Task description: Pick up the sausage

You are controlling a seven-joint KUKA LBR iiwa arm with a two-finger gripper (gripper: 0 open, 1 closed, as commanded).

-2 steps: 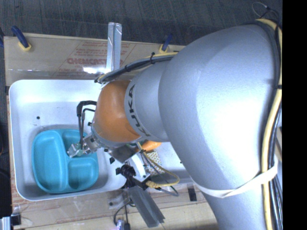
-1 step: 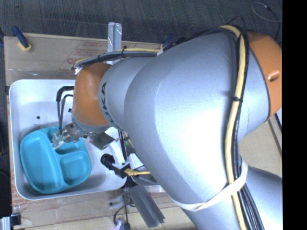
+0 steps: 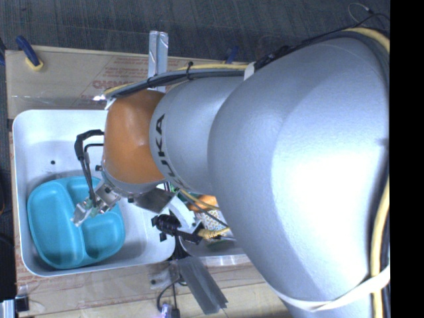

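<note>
Camera view, A: Where is the gripper [image 3: 85, 212]?

B: Its tip hangs over a blue tray [image 3: 50, 234], right at the ridge between the tray's two hollows. It is too small and cluttered to tell whether it is open or closed, and I can make out nothing held in it.

A: And the sausage?

B: I cannot tell where it lies. Both hollows look bare. Orange and yellow bits [image 3: 209, 207] peek out under the arm [image 3: 278, 164], too hidden to name.

A: Why is the arm posed so?

B: Probably reaching down for a grab. The orange band [image 3: 129, 138] sits just above the wrist, with a black cable [image 3: 83, 144] looping beside it.

A: What room is there?

B: The tray sits in the near corner of the left bin [image 3: 40, 131], close to two walls. The bin floor beyond it is open. The ridge and the tray rim crowd the tip. The desk [image 3: 66, 68] shows past the bin.
</note>
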